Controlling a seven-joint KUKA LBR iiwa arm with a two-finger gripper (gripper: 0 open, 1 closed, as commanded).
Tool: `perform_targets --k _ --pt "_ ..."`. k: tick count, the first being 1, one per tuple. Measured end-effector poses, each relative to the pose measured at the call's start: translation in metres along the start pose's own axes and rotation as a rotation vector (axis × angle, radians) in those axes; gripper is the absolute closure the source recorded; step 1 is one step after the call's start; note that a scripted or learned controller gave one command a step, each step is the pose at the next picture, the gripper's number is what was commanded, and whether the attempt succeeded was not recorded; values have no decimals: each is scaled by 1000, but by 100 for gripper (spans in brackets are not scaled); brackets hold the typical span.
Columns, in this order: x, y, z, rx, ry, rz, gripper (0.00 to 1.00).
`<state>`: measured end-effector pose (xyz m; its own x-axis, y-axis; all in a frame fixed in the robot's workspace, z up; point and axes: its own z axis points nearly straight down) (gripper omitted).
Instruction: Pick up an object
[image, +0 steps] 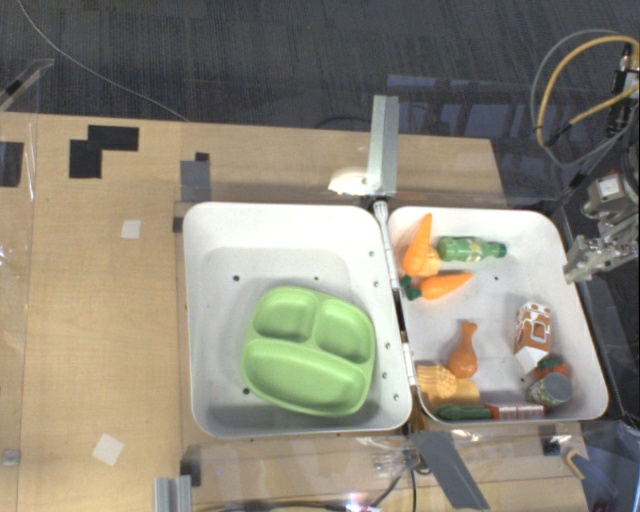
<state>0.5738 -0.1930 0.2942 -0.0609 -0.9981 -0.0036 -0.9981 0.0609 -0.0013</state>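
I can't tell my gripper's state off the right bin's right edge; that front-right corner clutter risks a botched grab.

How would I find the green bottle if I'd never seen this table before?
Look in the right-hand white bin, near its far edge. The green bottle lies on its side there, just right of two orange carrots. It is the only long green thing at that end, with a pale band around it.
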Motion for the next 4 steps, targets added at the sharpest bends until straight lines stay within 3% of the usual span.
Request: perform_targets --k 1,3,4 --pt "-1 -83 -8 0 -3 -473 100" --pt "-3 -87 -25 6 -14 -465 100" --pt "-2 5 9 -2 -1 -286 100"
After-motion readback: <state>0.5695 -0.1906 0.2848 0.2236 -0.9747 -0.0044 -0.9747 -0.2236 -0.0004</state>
